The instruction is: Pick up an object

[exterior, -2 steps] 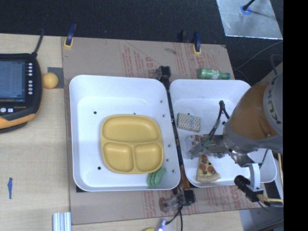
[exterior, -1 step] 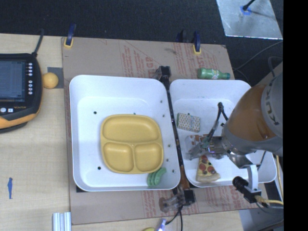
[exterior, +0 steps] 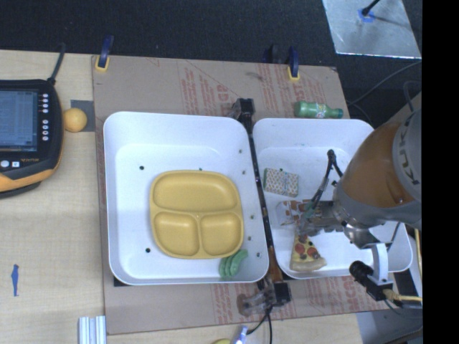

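In the right bin [exterior: 315, 131] lie a small patterned square pack [exterior: 281, 182], a flat red-and-white patterned piece [exterior: 290, 211] and a pizza-slice toy [exterior: 307, 255]. My gripper [exterior: 310, 218] reaches in from the right. It hangs low over the bin's left half, just above the pizza slice and right beside the red-and-white piece, part of which it hides. The grey wrist with its orange band [exterior: 369, 170] covers the bin's right side. I see nothing clearly held.
The left bin [exterior: 122, 192] holds a yellow divided plate [exterior: 196, 213] and a green toy [exterior: 233, 264] at its front right corner. Outside the bins are a green bottle [exterior: 318, 110] behind, a yellow ball [exterior: 74, 119] and a control pendant [exterior: 25, 138] at left.
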### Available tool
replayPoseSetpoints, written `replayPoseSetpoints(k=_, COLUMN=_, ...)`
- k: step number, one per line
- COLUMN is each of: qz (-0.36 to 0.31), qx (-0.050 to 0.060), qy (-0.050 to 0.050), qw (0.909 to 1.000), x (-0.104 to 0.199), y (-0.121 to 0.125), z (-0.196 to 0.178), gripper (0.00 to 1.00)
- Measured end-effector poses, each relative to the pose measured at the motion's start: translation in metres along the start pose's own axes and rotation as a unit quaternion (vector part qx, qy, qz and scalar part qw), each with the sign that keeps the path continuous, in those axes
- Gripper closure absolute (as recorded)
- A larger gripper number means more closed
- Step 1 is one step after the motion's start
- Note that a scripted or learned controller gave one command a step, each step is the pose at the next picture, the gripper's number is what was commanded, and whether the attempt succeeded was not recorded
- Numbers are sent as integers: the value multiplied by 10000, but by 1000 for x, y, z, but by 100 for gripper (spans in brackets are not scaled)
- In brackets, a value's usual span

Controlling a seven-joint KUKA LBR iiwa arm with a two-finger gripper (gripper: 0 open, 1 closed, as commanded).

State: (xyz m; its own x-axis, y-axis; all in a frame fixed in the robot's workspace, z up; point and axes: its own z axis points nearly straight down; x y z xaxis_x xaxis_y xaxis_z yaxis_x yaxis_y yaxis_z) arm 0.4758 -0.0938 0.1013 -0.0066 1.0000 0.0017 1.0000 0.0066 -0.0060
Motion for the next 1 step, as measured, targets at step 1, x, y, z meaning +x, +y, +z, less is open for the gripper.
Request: replayPoseSetpoints(k=1, qz=-4, qx=2, qy=-1, qw=10000, x=0, y=0, z=0, gripper=0)
